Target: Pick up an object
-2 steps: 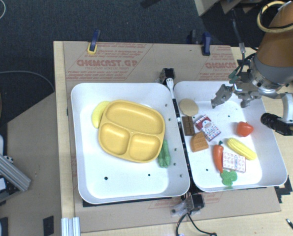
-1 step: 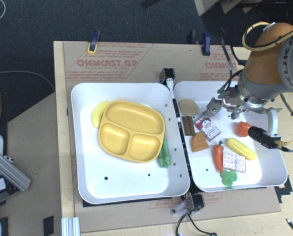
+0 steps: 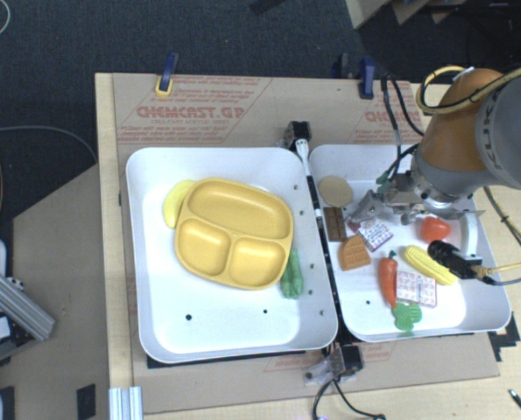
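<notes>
Grey-and-orange arm lowers its hand (image 3: 371,210) into the right bin (image 3: 488,309), approaching a pick. A patterned card (image 3: 376,234) lies just beneath, a carrot (image 3: 389,278) beyond. Next: close squarely on one item.

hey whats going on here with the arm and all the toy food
A grey and orange robot arm reaches in from the right, its pincer low over the right bin. That bin holds toy food: a carrot, a banana, a tomato, a bread slice and small cards. Nothing is visibly held. The left bin has a yellow divided plate with a green piece beside it.
</notes>
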You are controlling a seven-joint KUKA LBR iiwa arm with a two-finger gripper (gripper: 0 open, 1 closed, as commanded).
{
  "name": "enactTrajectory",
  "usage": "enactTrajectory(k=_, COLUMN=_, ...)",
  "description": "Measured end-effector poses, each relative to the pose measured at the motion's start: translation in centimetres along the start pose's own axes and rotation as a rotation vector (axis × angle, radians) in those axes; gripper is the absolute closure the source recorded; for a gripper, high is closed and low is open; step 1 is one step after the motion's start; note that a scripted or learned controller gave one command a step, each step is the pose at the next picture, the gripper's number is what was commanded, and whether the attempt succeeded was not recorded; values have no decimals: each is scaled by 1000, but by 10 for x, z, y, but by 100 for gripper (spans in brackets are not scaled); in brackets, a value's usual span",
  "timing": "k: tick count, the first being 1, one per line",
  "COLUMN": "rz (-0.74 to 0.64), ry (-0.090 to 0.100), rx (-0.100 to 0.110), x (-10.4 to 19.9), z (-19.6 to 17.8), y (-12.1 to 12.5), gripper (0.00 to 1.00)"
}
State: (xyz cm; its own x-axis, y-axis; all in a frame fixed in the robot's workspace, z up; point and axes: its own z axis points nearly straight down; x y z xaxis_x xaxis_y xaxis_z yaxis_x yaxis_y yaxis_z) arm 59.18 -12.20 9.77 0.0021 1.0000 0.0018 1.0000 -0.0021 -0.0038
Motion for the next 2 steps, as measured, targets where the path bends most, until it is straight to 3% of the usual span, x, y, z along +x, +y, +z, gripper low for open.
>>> enactTrajectory(k=1, rz=-2, ry=1, rx=-5, x=1, z=8, y=3, gripper=0)
enactTrajectory(k=2, rz=-2, ry=-1, rx=-17, x=0, z=-5, y=5, gripper=100)
